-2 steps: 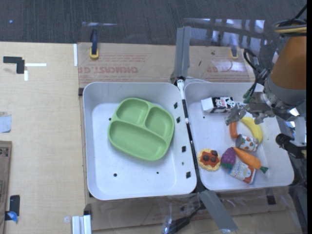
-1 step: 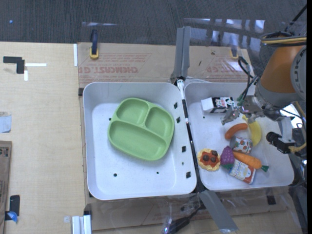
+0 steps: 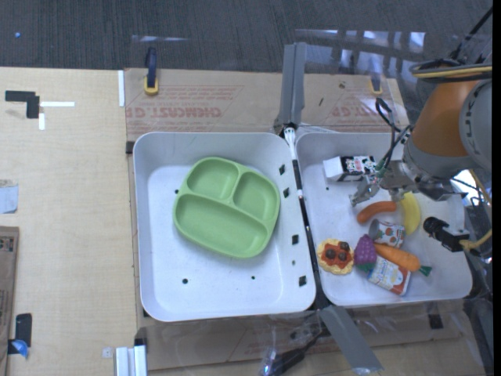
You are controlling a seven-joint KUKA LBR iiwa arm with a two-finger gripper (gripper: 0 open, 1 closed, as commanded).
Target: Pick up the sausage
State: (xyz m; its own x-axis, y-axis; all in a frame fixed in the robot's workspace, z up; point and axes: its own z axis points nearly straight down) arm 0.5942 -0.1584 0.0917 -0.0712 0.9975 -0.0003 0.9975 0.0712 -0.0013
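The sausage (image 3: 376, 210) lies in the right bin (image 3: 344, 292), touching the banana (image 3: 411, 211), with the gripper (image 3: 369, 189) just above its left end. Finger spread cannot be told. The banana could be nudged, or the sausage rolled away, by an off-centre closure.

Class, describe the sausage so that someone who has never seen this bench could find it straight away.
Start at the right-hand shallow white bin, the one holding the toy food rather than the green divided plate. Near its middle, just below the arm's tool, lies a small orange-red sausage, slanted. Unlike the yellow banana beside it and the green-tipped orange carrot below, it is plain and round-ended.
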